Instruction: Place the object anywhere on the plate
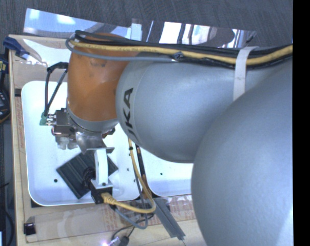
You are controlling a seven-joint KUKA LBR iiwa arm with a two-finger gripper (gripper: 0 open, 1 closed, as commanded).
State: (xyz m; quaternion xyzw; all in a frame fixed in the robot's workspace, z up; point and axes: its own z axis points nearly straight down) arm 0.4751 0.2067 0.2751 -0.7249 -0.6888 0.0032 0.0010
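Pick step, likely: the pincer (pixel 73 137), state not discernible, sits over the black slab (pixel 72 175) in the bin (pixel 34 137); confirm your grasp before lifting.

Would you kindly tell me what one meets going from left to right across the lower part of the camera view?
left white bin → black flat object → right white bin
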